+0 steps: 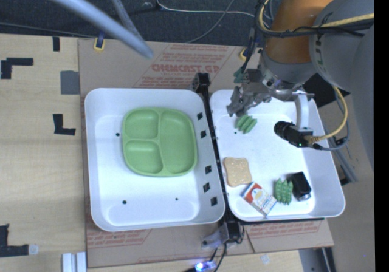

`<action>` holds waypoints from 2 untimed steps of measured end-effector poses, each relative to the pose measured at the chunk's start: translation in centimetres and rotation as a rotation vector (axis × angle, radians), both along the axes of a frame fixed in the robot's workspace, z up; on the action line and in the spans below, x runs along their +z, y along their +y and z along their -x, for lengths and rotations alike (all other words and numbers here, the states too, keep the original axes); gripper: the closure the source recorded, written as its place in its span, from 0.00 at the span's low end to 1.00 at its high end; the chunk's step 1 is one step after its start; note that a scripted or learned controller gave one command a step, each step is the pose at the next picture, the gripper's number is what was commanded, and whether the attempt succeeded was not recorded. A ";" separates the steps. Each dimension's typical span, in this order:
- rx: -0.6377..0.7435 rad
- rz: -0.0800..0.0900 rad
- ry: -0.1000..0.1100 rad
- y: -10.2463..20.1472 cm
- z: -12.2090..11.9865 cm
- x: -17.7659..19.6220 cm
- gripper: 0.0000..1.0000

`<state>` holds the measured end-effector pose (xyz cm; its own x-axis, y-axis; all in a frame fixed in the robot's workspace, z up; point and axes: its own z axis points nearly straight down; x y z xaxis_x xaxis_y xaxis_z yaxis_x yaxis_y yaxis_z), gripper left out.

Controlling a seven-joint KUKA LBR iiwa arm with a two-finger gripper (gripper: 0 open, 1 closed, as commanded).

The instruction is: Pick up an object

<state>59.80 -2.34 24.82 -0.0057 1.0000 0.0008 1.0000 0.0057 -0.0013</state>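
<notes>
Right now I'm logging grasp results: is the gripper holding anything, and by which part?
Nothing seems held. The gripper hangs just above the ridged green piece in the right bin; the piece lies on the bin floor below the fingertips.

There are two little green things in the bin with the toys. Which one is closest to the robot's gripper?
The ridged green piece near the bin's top left, just below the gripper. The other green piece sits far down by the black block.
</notes>
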 end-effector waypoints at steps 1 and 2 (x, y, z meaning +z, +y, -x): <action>0.001 0.000 0.000 4.9 -0.8 0.2 1.00; 0.000 0.001 0.000 10.3 -1.0 0.4 1.00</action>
